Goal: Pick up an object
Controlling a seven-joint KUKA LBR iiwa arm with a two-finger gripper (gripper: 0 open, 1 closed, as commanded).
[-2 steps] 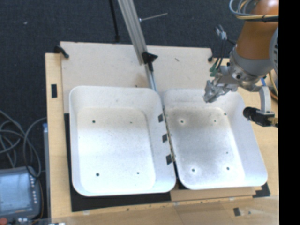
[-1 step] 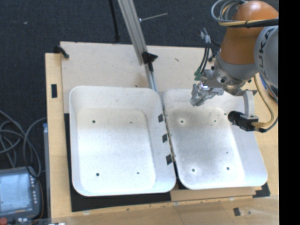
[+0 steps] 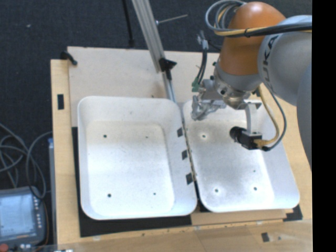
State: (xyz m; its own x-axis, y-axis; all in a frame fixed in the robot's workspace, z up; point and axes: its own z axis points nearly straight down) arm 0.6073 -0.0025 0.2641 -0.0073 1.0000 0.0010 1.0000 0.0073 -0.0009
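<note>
From the camera above, two white bins sit side by side on the table (image 3: 63,140), likely so the arm can reach into either one. The tool (image 3: 199,111) hangs from the grey and orange arm (image 3: 247,41), low over the far corner of the right bin (image 3: 247,177), close to the strip where it meets the left bin (image 3: 128,156). It looks like it is there to search for something to grab. Its tip is a blur, so I cannot tell if it is wide or narrow, and nothing can be seen in it. I can make out no object to pick up in either bin. The small black part (image 3: 245,137) in the right bin hangs on the arm's own cable.
</note>
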